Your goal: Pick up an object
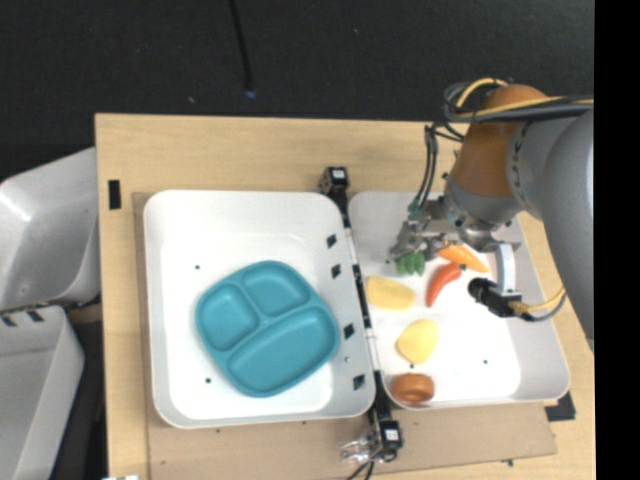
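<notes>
The right bin (520, 373) holds several toy foods: a green piece (407, 263), an orange carrot-like piece (462, 255), a red-orange pepper (441, 282), two yellow pieces (389, 293) (418, 340) and a brown round one (411, 387) at the near edge. My gripper (420, 240) hangs low over the far left of this bin, directly above the green piece and close to the orange one. I cannot make out its fingers against the clutter.
In the left bin (170, 368) lies a teal divided plate (265, 325). A ridge with black clips (353, 298) separates the two bins. The arm (500, 158) crosses the far right of the right bin.
</notes>
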{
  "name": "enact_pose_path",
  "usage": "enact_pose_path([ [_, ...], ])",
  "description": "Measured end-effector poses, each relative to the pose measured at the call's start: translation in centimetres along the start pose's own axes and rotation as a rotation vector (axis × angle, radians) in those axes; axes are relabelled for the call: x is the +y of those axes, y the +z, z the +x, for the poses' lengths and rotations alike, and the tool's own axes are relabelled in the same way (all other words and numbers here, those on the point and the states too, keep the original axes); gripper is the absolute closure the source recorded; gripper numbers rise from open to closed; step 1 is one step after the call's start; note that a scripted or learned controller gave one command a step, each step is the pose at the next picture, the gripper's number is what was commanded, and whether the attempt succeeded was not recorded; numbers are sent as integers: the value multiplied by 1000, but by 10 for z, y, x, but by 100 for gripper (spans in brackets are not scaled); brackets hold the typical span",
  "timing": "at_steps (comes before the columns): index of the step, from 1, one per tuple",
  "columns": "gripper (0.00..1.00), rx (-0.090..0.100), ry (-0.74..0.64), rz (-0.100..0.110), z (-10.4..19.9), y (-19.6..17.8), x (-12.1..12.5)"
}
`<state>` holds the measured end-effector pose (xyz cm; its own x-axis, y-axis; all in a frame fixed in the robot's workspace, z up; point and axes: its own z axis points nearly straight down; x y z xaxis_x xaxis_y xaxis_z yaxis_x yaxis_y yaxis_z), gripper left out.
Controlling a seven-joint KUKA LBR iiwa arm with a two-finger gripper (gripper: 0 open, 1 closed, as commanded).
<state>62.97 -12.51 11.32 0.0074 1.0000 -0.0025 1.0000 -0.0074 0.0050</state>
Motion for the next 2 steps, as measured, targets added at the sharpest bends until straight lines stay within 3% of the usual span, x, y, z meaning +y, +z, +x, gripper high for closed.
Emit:
enact_pose_path([
  [2, 100, 1, -10, -3, 3, -108, 5],
])
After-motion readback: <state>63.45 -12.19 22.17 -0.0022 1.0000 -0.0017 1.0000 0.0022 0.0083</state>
